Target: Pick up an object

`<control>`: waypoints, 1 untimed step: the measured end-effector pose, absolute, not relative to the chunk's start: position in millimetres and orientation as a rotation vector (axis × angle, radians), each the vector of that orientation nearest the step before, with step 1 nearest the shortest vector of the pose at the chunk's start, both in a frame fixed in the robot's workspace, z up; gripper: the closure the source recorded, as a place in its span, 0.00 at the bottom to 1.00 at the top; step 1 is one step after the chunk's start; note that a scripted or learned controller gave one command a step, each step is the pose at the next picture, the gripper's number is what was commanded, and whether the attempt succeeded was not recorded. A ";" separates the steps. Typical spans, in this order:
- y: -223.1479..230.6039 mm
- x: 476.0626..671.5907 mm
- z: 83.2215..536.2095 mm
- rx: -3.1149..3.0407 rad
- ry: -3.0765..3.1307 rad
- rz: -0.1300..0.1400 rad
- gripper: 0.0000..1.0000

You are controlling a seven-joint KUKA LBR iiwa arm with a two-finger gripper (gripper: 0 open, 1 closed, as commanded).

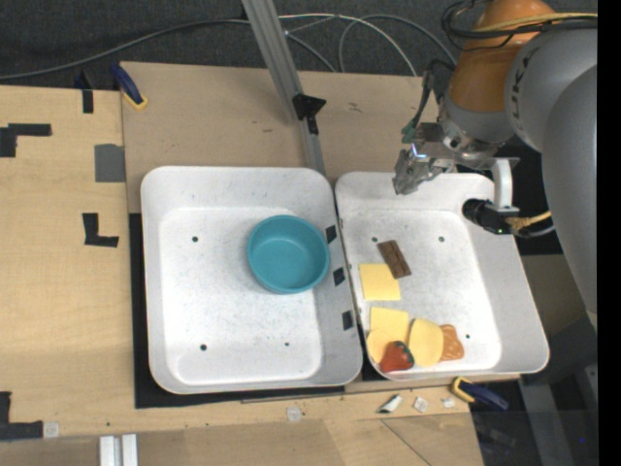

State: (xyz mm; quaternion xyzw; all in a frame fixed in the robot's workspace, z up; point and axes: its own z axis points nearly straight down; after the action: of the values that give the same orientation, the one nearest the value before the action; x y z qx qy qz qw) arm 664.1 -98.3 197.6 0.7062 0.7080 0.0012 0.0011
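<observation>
Objects: the right bin [505, 289] holds a brown bar [393, 257], a yellow square [379, 282] just below it, and near the front edge a cluster of a second yellow slab [387, 323], a yellow wedge [426, 339], a red piece [395, 356] and an orange piece [451, 343], touching or overlapping.
Bowl: a blue bowl [287, 252] stands upright in the left bin [184, 289], toward its right side.
Gripper: the gripper [415, 177] hangs over the far-left corner of the right bin, well apart from the objects; nothing sits between its tips, and whether they are spread or closed cannot be told.
Arm: grey, orange band above the wrist, reaching in from the right.
Bench: brown board under both bins, which sit side by side and touch.
</observation>
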 end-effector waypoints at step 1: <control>-97.5 664.7 240.2 2.218 2.221 0.004 1.00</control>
State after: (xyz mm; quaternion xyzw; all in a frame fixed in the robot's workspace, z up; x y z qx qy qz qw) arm 664.7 -97.5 240.2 0.7065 0.7077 0.0012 0.0013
